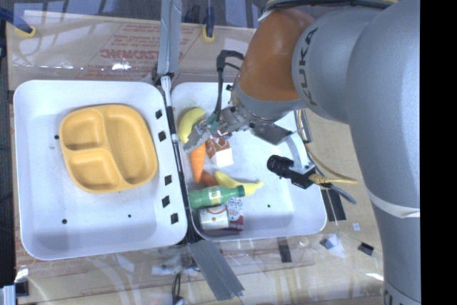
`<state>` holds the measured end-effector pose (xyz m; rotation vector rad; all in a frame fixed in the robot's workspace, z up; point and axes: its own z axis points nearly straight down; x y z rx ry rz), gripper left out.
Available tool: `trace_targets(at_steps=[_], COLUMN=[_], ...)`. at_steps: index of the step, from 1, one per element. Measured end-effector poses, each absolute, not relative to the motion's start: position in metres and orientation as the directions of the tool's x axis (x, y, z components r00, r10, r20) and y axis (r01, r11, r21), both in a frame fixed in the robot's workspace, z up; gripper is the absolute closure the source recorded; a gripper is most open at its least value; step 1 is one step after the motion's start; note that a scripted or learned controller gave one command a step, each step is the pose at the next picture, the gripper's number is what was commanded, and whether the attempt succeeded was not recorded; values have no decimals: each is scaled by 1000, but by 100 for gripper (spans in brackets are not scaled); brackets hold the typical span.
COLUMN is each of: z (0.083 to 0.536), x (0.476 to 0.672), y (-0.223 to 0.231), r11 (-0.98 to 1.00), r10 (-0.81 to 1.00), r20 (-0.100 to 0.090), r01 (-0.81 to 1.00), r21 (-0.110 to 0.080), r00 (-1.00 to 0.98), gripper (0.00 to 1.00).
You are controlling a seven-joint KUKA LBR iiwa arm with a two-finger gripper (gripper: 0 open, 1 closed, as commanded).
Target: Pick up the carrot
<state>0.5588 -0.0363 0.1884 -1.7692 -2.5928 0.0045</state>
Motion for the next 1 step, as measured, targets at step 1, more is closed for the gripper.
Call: trace_targets(at_steps=[1], z=[189], x=[594], y=[-52], r11=[38], r10=[999], r20=[-1], r01=[999], r21=[-3], r00=[-38], gripper=[0])
